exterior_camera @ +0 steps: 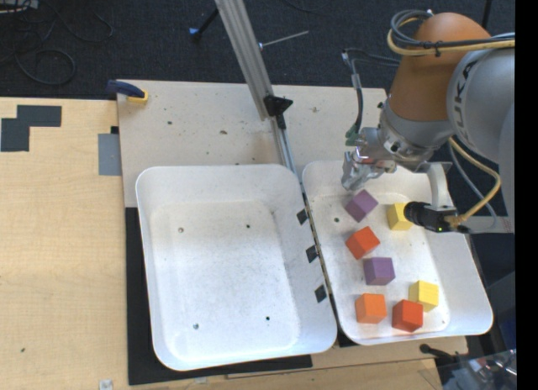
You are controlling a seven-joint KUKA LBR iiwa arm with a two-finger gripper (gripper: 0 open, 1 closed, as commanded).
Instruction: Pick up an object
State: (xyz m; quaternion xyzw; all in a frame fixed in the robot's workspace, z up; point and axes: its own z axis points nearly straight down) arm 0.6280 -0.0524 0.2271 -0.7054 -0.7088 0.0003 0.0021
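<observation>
The right bin (pixel 471 296) holds several small cubes. A purple cube (pixel 362 205) lies near its back, with a yellow cube (pixel 398 216) to its right. An orange-red cube (pixel 362 242) and a second purple cube (pixel 378 271) sit in the middle. Near the front are an orange cube (pixel 371 308), a red cube (pixel 408 315) and a yellow cube (pixel 424 293). My gripper (pixel 358 176) hangs just above and behind the back purple cube, its fingers close together with nothing seen between them.
The left bin (pixel 218 262) lies beside the right one, with black clips (pixel 309 252) along the shared edge. A slanted aluminium bar (pixel 248 52) rises behind the bins. Cables hang off the arm (pixel 437 77) at the right.
</observation>
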